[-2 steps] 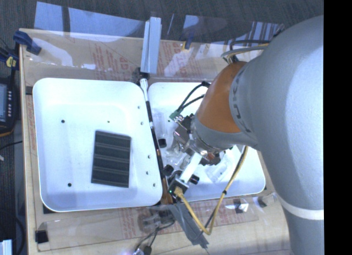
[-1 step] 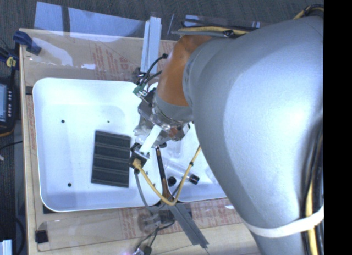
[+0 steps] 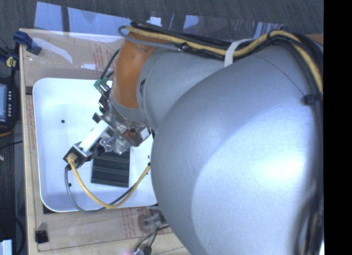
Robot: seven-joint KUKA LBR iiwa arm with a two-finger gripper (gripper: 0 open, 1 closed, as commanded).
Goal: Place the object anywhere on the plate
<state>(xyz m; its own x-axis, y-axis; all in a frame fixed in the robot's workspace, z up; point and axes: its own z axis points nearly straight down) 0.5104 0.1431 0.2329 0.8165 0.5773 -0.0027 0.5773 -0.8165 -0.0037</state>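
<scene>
My gripper (image 3: 111, 160) hangs low over the near middle of the left white bin (image 3: 55, 144), under the orange band (image 3: 127, 78) of the wrist. Its lower end is a dark ribbed block (image 3: 110, 170) just above the bin floor; I cannot tell whether this is part of the gripper or something under it. The grey arm (image 3: 236, 149) covers the whole right side of the view and hides what lies beneath it.
A yellow cable (image 3: 82, 193) loops from the wrist down across the bin's near edge. A small dark speck (image 3: 62, 121) lies on the bin floor at left. A blue clamp (image 3: 26, 42) and a black device (image 3: 5, 103) sit at the bench's left.
</scene>
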